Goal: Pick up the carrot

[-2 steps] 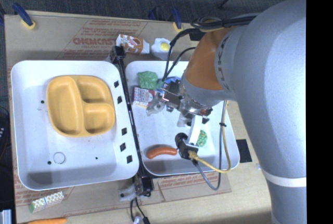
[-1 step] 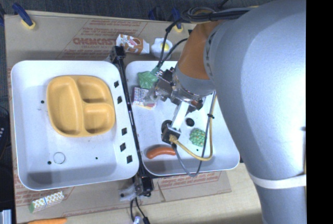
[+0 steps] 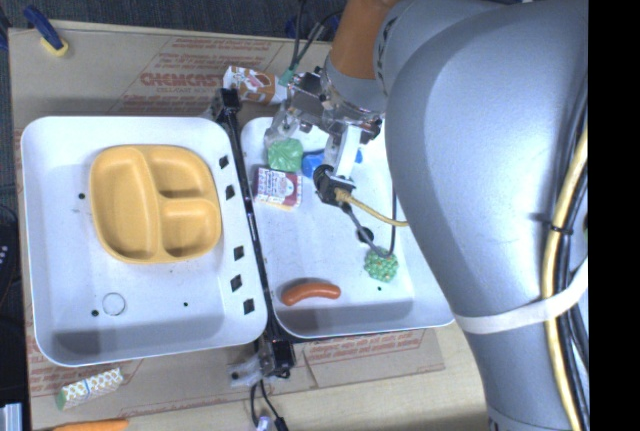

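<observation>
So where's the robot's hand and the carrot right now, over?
Tool at the right bin's far end, above the green item. Carrot lying at the near end, untouched. Small box and green ball in between.

Right bin (image 3: pixel 400 314): carrot (image 3: pixel 310 293) lies near the front wall, open floor around it. Green ball (image 3: pixel 380 266) nearby to its right. Small packet (image 3: pixel 278 187) and green object (image 3: pixel 285 155) crowd the far end, under the arm (image 3: pixel 480 119).
</observation>
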You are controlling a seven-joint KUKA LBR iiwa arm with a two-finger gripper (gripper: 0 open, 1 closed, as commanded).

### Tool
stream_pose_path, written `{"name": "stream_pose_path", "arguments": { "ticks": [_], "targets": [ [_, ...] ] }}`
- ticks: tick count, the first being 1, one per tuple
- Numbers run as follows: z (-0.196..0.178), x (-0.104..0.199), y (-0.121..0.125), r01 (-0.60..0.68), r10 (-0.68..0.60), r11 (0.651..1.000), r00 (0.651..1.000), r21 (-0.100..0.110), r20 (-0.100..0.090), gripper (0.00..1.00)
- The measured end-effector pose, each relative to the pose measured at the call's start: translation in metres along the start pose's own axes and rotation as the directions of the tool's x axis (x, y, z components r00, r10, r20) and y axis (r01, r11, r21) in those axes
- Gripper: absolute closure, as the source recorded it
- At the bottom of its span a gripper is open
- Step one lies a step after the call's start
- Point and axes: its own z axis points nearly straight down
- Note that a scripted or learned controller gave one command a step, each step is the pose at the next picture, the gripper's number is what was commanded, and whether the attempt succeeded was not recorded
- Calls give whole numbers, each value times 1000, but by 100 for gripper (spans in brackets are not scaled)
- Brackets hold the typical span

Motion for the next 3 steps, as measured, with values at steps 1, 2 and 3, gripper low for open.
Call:
{"name": "stream_pose_path", "arguments": {
  "ticks": [1,2,3],
  "targets": [
    [-131,-16,29,-66,66,998,998,-2,-1,0],
    [-140,-15,28,-56,56,998,998,4,1,100],
    [-93,-32,36,78,-78,997,997,1,0,100]
  ]
}}
